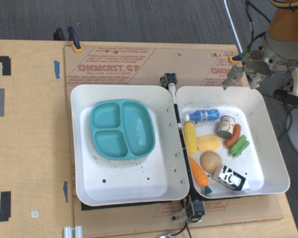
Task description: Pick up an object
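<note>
The right bin (268,133) holds several toy foods. A blue bottle (203,116) lies at its back, with a small can (226,126) beside it. A corn cob (190,138), a yellow lump (209,143), a brown ball (210,161) and a carrot (199,171) sit along the left side. A red piece (233,135) and a green piece (239,146) lie to the right. A black and white box (231,178) rests at the front. My gripper (242,81) hangs open above the bin's back edge, with nothing between its fingers.
The left bin (84,172) carries a teal divided plate (122,129). A black clamp (168,79) sits where the two bins meet at the back. Brown cardboard (109,63) lies under both bins. Cables trail at the far right.
</note>
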